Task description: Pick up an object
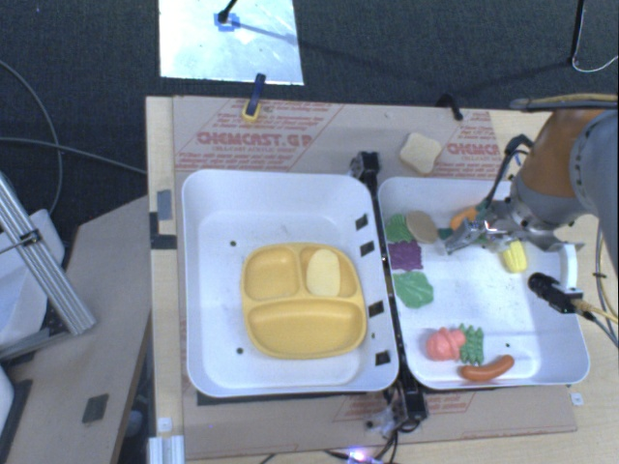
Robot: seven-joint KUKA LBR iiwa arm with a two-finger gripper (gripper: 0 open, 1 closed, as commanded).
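You see a fat grey arm (pixel 592 167) with an orange band (pixel 553 153) near its wrist. Thin black cables (pixel 503 167) run down to its small metal hand (pixel 467 237).

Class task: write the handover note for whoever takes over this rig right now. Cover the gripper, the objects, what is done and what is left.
Gripper: low in the right bin, near its upper edge; whether the jaws are open or shut cannot be read, and nothing is seen held.
Objects in the right bin: yellow corn piece just beside the gripper, purple piece, green leaf, pink and green cluster, sausage.
Left bin: yellow divided plate.
Done: the arm has reached the objects.
Left: grasp one object and lift it.
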